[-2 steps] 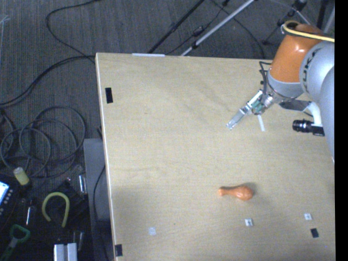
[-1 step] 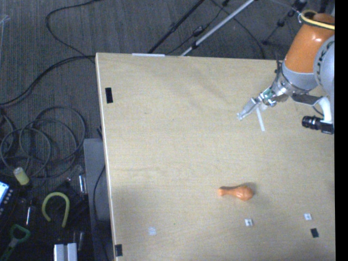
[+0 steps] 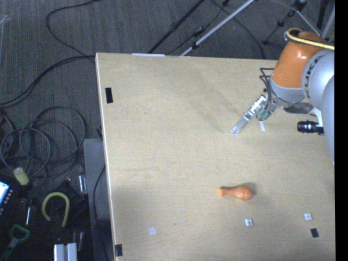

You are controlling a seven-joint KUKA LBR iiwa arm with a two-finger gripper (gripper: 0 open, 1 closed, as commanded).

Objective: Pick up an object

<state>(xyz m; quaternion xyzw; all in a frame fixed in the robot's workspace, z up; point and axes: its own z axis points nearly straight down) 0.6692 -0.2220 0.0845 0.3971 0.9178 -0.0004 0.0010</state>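
Note:
A small orange pear-shaped object lies on its side on the tan bench top, toward the front right, with its narrow end pointing left. My gripper hangs above the bench further back, angled down and to the left from the orange-banded wrist. It is well apart from the orange object, roughly a hand's length behind it, and nothing shows at its tip.
Small white and black tags dot the front of the bench, and a black mark sits near its left edge. Left of the bench, the floor holds coiled cables and tools. Stand legs cross behind the bench.

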